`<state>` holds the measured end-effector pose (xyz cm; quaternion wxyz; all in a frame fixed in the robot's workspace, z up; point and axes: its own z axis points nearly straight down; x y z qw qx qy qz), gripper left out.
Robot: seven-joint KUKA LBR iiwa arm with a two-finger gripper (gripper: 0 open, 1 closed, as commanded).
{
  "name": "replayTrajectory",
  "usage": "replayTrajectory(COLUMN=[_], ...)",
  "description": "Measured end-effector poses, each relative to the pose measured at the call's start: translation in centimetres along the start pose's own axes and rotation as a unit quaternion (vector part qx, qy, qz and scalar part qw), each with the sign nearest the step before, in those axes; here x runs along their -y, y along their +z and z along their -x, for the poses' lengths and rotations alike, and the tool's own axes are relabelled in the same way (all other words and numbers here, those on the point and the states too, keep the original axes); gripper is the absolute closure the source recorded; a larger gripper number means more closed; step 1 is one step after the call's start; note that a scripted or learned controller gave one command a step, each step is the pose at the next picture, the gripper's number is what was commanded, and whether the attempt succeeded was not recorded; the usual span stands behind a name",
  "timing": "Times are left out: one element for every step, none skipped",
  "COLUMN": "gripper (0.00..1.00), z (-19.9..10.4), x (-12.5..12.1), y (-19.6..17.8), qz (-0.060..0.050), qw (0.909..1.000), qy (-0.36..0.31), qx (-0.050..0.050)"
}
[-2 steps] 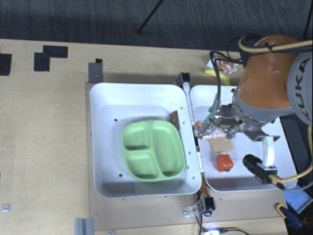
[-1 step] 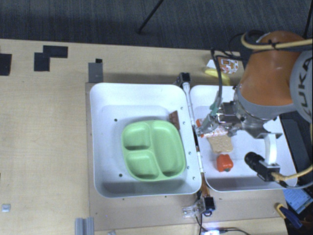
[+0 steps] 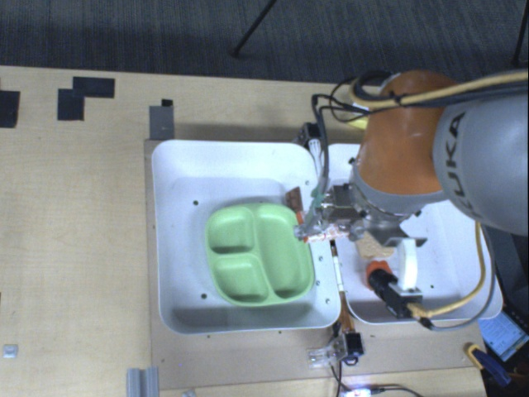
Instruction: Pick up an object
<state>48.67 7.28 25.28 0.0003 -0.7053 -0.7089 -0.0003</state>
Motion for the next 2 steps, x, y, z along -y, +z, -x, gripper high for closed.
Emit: replayTrajectory(gripper=[1.00, 1.00], z=[-2.5, 2.1], x=[0.0, 0.0], y=[4.5, 6.9], qz=[0.000, 0.000], qw=[1.0000, 1.0000], qy=[0.000, 0.002], qx=[0.000, 0.000])
